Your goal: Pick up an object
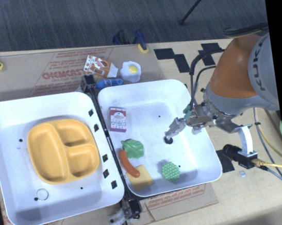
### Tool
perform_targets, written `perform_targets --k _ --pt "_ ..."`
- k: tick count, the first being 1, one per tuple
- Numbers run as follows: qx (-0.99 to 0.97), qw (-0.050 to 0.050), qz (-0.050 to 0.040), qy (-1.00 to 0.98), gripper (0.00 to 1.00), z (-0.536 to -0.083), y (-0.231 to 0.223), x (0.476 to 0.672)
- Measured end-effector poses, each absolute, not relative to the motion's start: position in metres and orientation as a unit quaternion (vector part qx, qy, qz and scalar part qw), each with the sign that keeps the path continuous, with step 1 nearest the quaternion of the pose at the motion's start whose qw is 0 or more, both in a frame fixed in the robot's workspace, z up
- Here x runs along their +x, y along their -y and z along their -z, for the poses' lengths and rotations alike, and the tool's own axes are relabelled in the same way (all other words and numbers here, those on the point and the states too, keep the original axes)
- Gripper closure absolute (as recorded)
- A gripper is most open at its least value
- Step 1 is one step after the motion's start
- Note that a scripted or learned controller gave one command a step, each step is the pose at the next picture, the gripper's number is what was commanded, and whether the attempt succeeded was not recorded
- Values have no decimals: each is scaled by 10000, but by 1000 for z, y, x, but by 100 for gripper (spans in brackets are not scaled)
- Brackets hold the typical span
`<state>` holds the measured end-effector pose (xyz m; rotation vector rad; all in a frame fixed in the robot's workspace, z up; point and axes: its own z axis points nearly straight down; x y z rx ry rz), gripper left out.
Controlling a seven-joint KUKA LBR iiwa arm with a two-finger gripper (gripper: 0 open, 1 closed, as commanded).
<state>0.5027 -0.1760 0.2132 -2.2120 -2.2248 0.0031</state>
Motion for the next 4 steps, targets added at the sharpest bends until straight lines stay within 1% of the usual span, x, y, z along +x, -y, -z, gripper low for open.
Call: perform_targets --k 1,2,3,4 --pt "-7594 28 -15 6506 0 -116 93 502" --pt "-9028 35 -17 4301 0 -91 99 475" --pt "-8794 24 -8 4760 0 -91 92 515" --pt "-8633 20 -9 5047 0 -93 91 605"
